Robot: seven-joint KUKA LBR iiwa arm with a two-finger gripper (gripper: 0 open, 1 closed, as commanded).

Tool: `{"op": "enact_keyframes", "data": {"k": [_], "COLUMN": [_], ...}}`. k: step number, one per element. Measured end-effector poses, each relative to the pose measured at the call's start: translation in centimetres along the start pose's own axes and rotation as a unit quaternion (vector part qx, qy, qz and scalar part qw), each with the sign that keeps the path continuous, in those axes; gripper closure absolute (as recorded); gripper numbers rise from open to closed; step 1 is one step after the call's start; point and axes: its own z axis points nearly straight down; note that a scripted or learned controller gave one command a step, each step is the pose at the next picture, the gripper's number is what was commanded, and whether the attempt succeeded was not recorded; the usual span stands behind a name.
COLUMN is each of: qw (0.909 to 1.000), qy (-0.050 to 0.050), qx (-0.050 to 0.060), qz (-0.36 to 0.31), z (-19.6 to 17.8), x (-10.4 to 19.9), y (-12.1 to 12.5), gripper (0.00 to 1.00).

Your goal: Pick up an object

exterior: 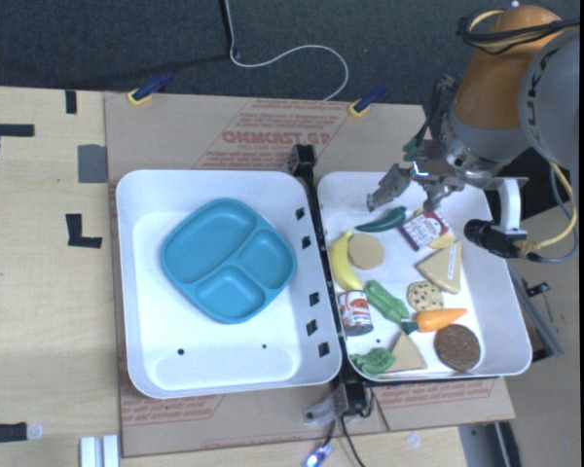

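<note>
two shallow white bins side by side on a cardboard-covered bench: left white bin [136,261] and right white bin [511,343]. left bin, one item: a light blue three-compartment plastic plate [228,260], lying flat near the middle. right bin, about eleven toy food items: one yellow banana [343,262] along the left wall; one round tan biscuit [366,252] touching it; one dark green pepper-shaped piece [381,222] near the top; one small red-and-white packet [423,230] just right of that; one pale yellow cheese wedge [443,267]; one speckled round cookie [423,294]; one light green pod-shaped vegetable [386,300]; one orange carrot [438,318]; one round brown patty [457,346] at the lower right; one small red-labelled can [356,312] by the left wall; one tan wedge [406,352] beside one green leafy piece [373,362] at the bottom edge. one grey arm with an orange band [506,52] reaches in from the right. one two-finger gripper [409,191] sits over the top of the right bin, fingers spread wide with nothing between them, the left fingertip just above the green pepper piece, the right one near the packet.
</note>
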Motion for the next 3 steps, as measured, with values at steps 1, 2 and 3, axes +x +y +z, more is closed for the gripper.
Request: {"op": "enact_keyframes", "data": {"k": [1, 2, 3], "qw": [1.0000, 1.0000, 1.0000], "qy": [0.001, 0.000, 0.001], "qx": [0.003, 0.001, -0.008], "qz": [-0.002, -0.001, -0.003], "z": [4.5, 3.3, -12.9], "x": [7.2, 6.9, 11.1], "y": [-4.3, -4.1, -6.5], "gripper": [0.00, 1.00, 1.00]}}
